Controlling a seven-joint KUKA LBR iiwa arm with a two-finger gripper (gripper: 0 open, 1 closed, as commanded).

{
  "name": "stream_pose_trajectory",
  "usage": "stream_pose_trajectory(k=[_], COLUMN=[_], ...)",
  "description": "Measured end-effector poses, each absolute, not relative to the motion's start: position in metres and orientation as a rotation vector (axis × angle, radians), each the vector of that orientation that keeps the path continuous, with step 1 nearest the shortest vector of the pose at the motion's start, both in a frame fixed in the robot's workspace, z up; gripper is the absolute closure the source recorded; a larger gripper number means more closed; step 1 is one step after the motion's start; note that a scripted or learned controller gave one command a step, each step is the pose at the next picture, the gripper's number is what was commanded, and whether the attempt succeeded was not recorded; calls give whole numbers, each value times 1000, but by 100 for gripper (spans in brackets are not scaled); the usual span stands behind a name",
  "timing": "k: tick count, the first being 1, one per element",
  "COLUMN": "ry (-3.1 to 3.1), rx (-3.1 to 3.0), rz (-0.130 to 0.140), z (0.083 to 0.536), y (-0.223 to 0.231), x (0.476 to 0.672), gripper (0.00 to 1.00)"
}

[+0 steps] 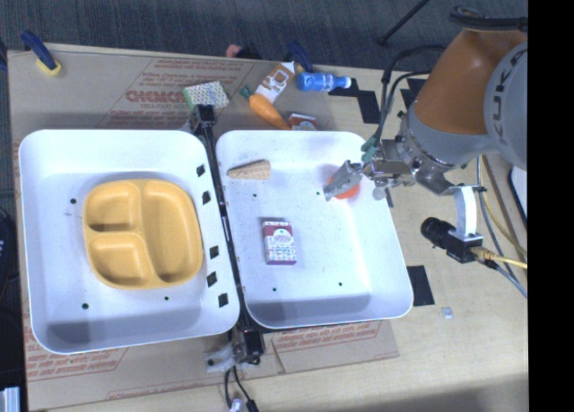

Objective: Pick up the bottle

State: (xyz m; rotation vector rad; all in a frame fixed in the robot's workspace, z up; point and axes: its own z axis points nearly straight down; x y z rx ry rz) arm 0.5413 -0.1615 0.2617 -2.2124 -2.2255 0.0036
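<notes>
Around the right bin (386,267) we count one bottle (321,83) behind it and one gripper (343,180) inside, jaw state indiscernible.

Left bin (36,222) holds a yellow divided tray (142,231), centred. Right of that tray, in the right bin (386,267): a small red packet (279,241) near the middle and a tan cone-shaped piece (249,170) toward the far wall. Cardboard sheet (134,87) beyond the tray.

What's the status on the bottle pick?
Gripper low in right bin, over something orange, grip unclear. Bottle lying outside, behind that bin. Nothing blocking it.
</notes>
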Motion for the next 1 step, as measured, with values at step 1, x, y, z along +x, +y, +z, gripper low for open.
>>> stream_pose_trajectory(k=[1], ry=[-2230], rx=[-2206], rz=[5], z=[272], y=[-161], x=[542], gripper=[100])
